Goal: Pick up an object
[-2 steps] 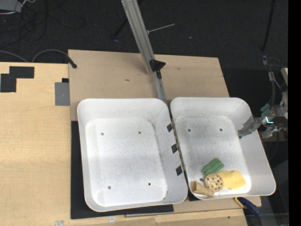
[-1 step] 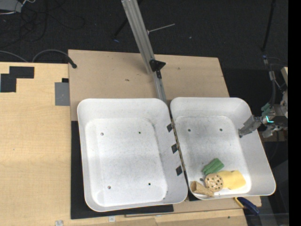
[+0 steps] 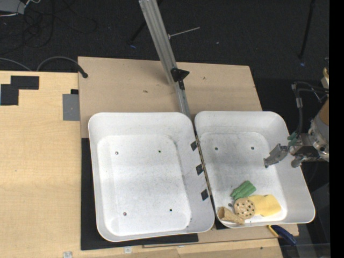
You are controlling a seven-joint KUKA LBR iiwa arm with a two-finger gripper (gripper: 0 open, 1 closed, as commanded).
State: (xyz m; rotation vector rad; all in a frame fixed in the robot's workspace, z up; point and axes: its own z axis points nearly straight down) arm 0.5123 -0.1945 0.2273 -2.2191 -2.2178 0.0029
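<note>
Camera view, looking down at a slant. We take the right bin [image 3: 244,125] as our landmark. In its near corner sits a small cluster: a green piece [image 3: 243,190], a round tan perforated disc [image 3: 243,206] just below it, a yellow block [image 3: 267,205] touching the disc on the side toward the bin's outer rim, and a brownish scrap [image 3: 231,215] against the near wall.

The gripper [image 3: 284,157] hangs at the bin's outer rim, above the cluster and apart from it. We see two dark prongs spread with nothing between them; we read it as released, holding nothing.

The left bin [image 3: 142,125] lies beside our landmark, touching along the shared edge.

Risks, as we judge them: the items are packed tight and close to the corner walls, so a descending finger may strike the rim, or nudge neighbours and close on nothing. The flat disc looks hard to pinch.
</note>
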